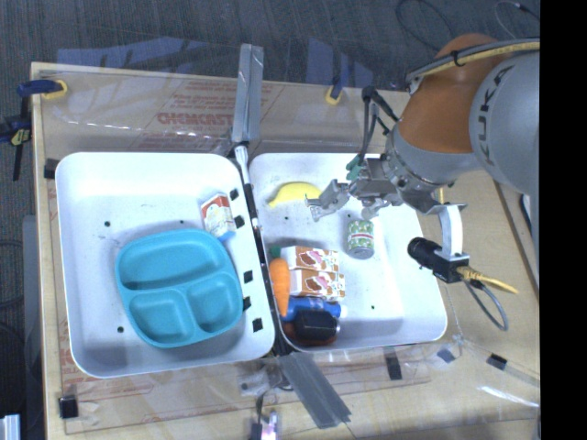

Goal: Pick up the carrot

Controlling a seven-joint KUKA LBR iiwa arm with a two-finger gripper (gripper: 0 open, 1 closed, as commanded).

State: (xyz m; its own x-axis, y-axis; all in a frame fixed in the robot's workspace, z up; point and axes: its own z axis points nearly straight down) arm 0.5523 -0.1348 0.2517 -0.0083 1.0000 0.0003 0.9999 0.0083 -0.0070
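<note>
The grey two-finger gripper (332, 200) hangs over the right white bin (404, 287), its fingers spread apart and holding nothing, just beside the yellow banana (292, 192). The orange carrot (279, 282) lies near the bin's left wall, touching the flat printed snack packet (316, 271).

Orange carrot (279, 280), blue tray (179, 287) (three compartments), yellow banana (293, 193), white bins (92, 191)
</note>
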